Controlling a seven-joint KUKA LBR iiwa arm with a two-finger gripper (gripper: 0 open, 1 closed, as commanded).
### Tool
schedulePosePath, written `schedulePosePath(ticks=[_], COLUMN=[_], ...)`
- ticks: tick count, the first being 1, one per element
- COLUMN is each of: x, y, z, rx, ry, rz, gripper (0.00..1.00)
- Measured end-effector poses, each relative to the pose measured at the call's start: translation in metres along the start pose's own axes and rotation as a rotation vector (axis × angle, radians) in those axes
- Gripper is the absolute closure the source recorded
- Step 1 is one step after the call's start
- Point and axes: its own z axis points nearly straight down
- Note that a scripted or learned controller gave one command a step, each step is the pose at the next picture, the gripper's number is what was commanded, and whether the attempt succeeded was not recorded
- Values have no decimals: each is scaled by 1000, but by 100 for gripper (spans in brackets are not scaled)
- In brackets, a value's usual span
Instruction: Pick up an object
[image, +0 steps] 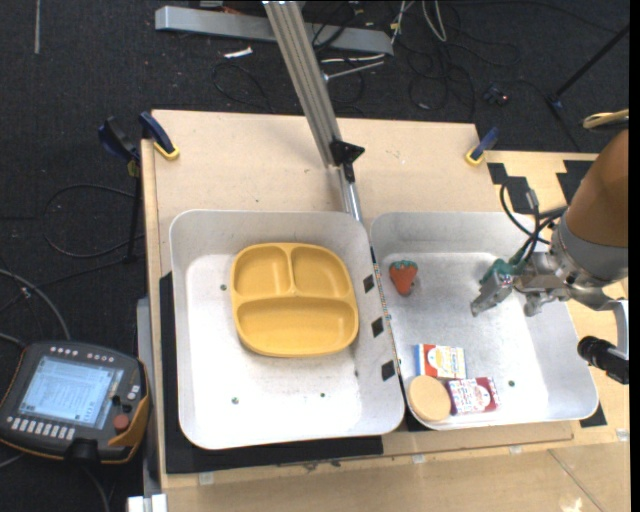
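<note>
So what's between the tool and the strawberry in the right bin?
Nothing: in the camera view, bare white bin floor separates the tool from the strawberry. The boxes lie nearer the camera.

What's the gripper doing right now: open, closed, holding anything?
Gripper: over the right bin, with a small teal thing at its tip; whether it is open, closed or holding that thing cannot be told.

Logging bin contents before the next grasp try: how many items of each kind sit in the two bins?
Divided yellow plate: 1
Toy strawberry: 1
Small printed boxes: 2
Round tan disc: 1
Total: 5
</note>
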Motion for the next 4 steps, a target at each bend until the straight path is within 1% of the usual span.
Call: schedulePosePath(ticks=[1, 2, 3, 4], x=[0, -5, -4, -4], y=[0, 6, 7, 8], z=[0, 59, 104, 92], rx=[0, 4, -1, -4], ry=[0, 0, -1, -2], rz=[1, 2, 1, 1], gripper=[0, 0, 0, 100])
